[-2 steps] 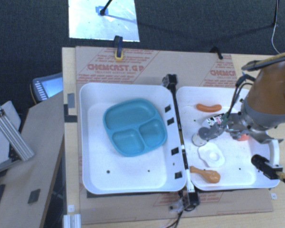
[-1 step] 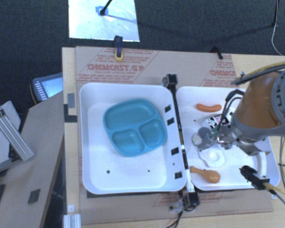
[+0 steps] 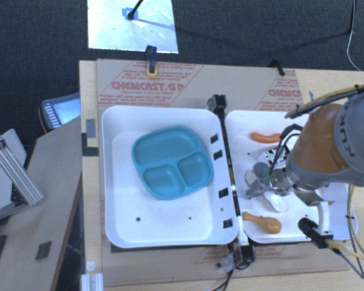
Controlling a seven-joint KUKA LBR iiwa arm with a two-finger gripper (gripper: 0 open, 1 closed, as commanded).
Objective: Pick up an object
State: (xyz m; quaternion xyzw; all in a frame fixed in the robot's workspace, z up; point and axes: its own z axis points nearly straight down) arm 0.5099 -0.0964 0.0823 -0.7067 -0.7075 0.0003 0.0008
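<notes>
Here, orange drumstick-shaped object.

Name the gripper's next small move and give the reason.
Probably lower a little and close. The gripper sits low in the right white bin over small items, beside a white piece; the orange carrot-like pieces lie apart, untouched.

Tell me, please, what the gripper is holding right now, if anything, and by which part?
It cannot be told. The gripper is low in the right bin, among small items near a white piece, and nothing shows clearly between its tips.
</notes>
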